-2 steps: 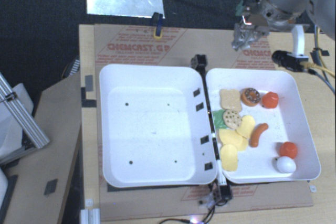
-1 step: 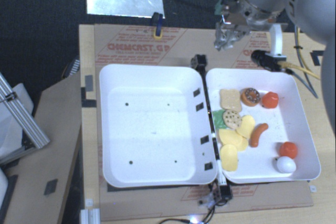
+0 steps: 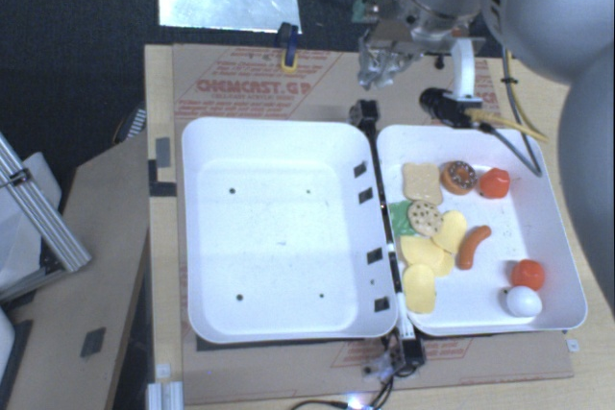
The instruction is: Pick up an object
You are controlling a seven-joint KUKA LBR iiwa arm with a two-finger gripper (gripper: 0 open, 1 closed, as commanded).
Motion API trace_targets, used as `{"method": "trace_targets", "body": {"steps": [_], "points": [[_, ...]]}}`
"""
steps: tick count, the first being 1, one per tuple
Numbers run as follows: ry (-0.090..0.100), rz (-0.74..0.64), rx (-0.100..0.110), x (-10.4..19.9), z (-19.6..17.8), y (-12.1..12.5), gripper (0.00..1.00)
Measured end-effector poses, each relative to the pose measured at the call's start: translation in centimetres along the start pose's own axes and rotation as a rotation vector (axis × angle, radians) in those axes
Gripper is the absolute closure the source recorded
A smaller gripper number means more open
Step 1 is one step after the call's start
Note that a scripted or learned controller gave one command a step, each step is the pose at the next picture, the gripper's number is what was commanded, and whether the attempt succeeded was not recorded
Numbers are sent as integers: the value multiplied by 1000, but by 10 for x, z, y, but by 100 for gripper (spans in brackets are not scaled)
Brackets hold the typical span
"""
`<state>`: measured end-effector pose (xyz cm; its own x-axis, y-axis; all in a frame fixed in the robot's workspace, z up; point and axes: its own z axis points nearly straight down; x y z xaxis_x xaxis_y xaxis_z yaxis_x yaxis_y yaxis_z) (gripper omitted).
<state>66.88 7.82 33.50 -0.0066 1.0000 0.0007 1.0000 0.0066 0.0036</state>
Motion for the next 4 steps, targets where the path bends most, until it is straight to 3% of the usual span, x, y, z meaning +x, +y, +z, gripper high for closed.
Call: {"method": "trace_targets", "body": {"steps": [2,3,4], "points": [[1,0,0,118,1,1,100],[2,-1,-1,159,-17,1,100],[3,0,-6,157,-122,1,100]]}}
